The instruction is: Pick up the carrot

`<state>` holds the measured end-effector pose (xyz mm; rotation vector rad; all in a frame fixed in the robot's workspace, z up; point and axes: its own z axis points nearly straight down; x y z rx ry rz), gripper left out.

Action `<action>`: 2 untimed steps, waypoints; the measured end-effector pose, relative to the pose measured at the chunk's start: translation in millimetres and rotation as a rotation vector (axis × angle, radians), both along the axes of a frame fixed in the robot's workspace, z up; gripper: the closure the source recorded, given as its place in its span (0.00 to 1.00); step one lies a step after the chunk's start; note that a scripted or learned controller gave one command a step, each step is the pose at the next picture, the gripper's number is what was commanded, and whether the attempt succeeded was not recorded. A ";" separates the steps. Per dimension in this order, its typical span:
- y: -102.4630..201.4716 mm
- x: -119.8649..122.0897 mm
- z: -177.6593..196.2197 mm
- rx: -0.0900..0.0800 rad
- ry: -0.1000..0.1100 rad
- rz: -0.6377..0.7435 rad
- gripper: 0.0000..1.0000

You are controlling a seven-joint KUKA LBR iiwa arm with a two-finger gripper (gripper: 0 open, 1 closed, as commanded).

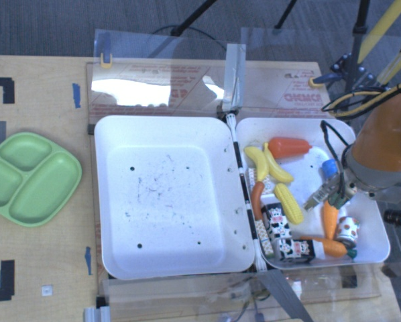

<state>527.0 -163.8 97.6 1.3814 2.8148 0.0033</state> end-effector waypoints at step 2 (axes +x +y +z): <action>-47.7 39.5 114.8 0.001 0.007 -0.055 0.00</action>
